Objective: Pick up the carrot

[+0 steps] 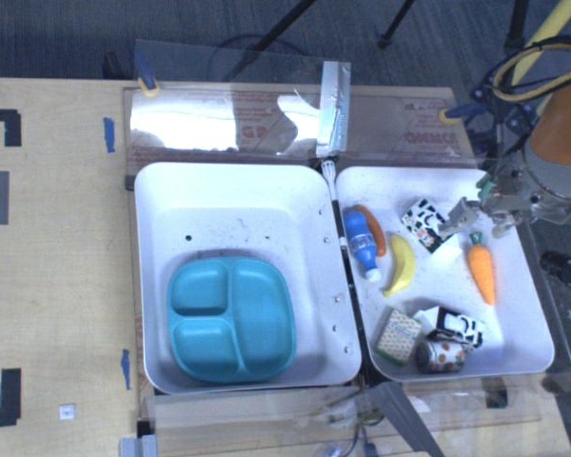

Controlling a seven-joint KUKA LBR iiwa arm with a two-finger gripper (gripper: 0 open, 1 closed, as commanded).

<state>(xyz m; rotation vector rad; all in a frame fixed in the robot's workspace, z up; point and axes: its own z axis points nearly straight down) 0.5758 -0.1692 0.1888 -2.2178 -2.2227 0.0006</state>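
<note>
Carrot (482, 271): orange, with a green top, laid flat on the floor of the right bin (533, 336) near that bin's right wall, green end toward the far edge, tip toward the near edge. It is seen free of any grasp.

Gripper (480, 213): positioned just beyond the carrot's green end, over the far right part of the right bin; whether the jaws are open or closed cannot be told. Arm (557, 141): grey with an orange band, entering from the table's right side.

Other contents of the right bin:
- Black-and-white patterned carton (424, 223), just left of the gripper.
- Banana (401, 265), yellow, near the bin's middle.
- Blue bottle with white cap (362, 242), along the left wall, with an orange item (375, 228) touching its right side.
- Speckled block (398, 336), small can (442, 354) and second black-and-white item (459, 327), grouped at the near edge.

Left bin (228, 193): a blue divided plate (232, 319) is held at its near left part.

Table (48, 255): light wood, marked with black tape corners at its left edge.
</note>
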